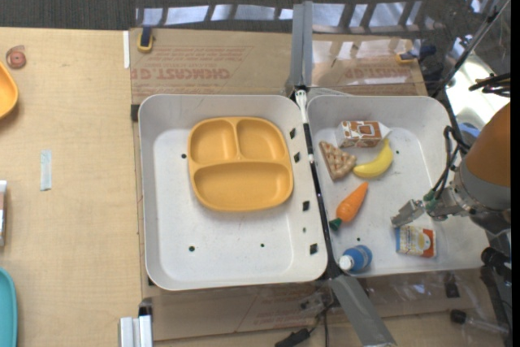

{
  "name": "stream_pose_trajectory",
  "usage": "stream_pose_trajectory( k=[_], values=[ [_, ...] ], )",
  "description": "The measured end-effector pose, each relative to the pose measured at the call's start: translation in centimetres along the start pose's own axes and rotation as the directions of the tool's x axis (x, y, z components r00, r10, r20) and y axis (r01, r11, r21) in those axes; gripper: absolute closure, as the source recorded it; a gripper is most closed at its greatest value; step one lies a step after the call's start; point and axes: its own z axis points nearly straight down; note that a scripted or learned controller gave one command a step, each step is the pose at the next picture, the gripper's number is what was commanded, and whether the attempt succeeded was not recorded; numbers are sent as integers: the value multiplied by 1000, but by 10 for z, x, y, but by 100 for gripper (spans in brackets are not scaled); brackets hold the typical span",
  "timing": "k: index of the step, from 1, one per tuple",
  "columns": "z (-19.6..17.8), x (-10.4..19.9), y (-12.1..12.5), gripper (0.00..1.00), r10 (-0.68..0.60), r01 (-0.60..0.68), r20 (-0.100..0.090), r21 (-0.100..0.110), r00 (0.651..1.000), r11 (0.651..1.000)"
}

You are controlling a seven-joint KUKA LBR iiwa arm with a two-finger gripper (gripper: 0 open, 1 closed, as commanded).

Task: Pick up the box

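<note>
The small flat white carton box (416, 240) with orange and blue print lies in the right bin, just below the gripper (409, 213), near the bin's front wall.

The light is bright and even from above; the white bins (154, 199) look a little washed out, with soft shadows. At the right edge a strong glare (475, 85) appears; details are slightly blurred.

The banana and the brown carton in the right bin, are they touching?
Touching. In the camera view the banana curves up against the carton's lower right corner, with no white bin floor showing between them.
</note>
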Motion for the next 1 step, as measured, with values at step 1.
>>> stream_pose_trajectory(
  k=[1],
  values=[
    [1,26,3,0,-53,53,-2,2,999,999]
  ],
)
